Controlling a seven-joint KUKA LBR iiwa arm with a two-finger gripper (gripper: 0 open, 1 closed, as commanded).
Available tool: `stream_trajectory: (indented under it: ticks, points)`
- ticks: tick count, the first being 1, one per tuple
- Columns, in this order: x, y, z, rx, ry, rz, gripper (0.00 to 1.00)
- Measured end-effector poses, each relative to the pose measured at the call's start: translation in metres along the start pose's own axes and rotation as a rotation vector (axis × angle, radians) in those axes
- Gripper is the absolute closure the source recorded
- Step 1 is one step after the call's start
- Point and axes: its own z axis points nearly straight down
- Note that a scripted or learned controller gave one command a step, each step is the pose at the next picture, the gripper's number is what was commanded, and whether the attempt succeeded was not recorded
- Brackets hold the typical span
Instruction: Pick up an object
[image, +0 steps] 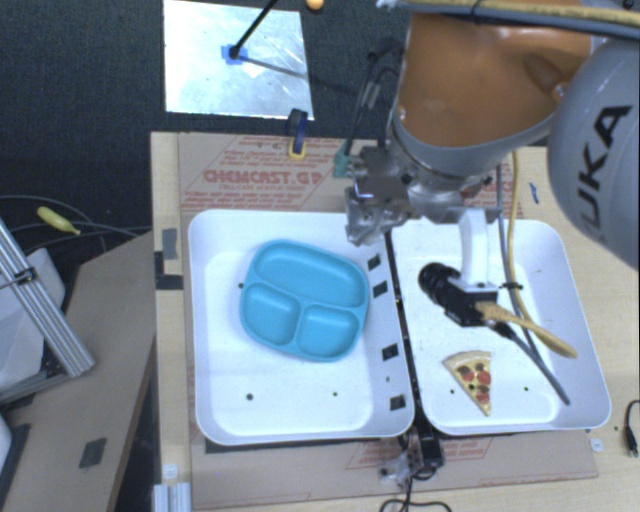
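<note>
Blue divided plate (303, 300) lying flat in the left bin (215, 400), nearest candidate, sitting just down-left of the claw (372, 222). Hovering above the bins' shared wall, apparently lining up. Grip state impossible to tell. Next: shifting left, descending onto the plate's rim.

One fixed camera above the table, looking down at a slant.
It takes in both white bins (300, 425) side by side; the arm (480, 90) looms close, entering from the table's right edge.
</note>
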Motion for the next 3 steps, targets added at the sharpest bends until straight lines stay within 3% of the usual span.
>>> stream_trajectory:
  ticks: [3]
  points:
    - [0.000, 0.002, -0.033, -0.009, 0.002, -0.013, 1.00]
